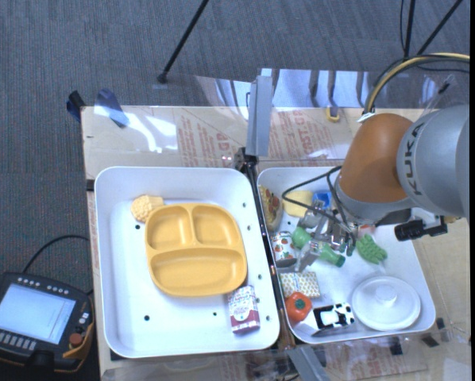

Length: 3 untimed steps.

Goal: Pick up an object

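The grey and orange arm [396, 169] dominates the right bin [425, 292], its gripper [323, 240] low over a green toy [333, 252] among small clutter, grip state impossible to tell; a clean pick likely needs centring on that toy alone.

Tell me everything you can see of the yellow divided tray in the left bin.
The yellow divided tray looks like moulded plastic, a rounded rectangle with three compartments: two smaller ones at the far side and one long one at the near side. It lies flat and right way up in the middle of the left bin, turned slightly askew to the walls. A small pale yellow object sits against its far left corner. A small red and white carton stands just off its near right corner; whether they touch is unclear.
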Motion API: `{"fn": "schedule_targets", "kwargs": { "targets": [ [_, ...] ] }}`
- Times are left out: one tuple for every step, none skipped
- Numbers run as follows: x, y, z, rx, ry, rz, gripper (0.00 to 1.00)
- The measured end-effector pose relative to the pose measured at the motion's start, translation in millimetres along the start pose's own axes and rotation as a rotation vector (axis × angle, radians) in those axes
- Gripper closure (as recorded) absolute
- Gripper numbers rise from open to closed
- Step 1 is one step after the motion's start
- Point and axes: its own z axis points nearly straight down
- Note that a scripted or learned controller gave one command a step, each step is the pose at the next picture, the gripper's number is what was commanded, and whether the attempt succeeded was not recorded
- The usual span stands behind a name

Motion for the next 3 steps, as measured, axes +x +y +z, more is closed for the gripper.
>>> {"fn": "schedule_targets", "kwargs": {
  "targets": [
    [-63,-89,-1,0.000,-0.003,-0.046,0.00],
    [-31,-10,-1,-0.003,-0.003,-0.026,0.00],
    [-55,-90,-2,0.000,-0.005,0.034,0.00]
  ]
}}
